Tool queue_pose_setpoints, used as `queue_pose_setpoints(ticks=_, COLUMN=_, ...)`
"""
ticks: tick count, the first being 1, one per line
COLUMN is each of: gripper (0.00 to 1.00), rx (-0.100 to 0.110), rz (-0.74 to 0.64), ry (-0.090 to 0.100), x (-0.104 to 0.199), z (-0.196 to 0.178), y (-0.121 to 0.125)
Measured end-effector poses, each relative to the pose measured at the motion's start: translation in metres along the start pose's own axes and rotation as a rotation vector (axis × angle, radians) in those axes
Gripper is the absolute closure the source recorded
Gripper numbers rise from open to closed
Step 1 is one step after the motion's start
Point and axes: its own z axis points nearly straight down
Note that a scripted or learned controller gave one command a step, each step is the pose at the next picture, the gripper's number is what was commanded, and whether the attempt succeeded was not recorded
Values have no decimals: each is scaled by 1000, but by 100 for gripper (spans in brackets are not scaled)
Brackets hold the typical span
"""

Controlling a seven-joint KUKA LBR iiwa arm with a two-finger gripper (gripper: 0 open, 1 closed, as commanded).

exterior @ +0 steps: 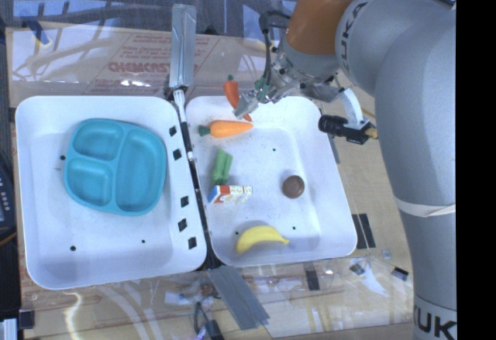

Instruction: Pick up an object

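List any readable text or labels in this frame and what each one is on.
"KU" on the grey arm's base, bottom right corner; the word runs off the frame.
Red lettering on the cardboard sheet behind the bins: starts like "CHEAC", the rest too blurred to read.
Print on the small carton in the right bin: too small to read.
Nothing else legible.

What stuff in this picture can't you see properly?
- Gripper: too small and blurred in the camera view to tell how its fingers stand.
- Small orange carrot at the right bin's far edge: partly covered by the gripper.
- Little carton: its print is too small to read.
- Arm: its base is cut off by the picture's bottom edge.
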Motion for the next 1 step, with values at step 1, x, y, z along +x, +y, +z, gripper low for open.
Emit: queue_pose_setpoints(ticks=1, gripper=100, rx=3, rz=-67, ry=1, x=-6, z=-18, y=-4)
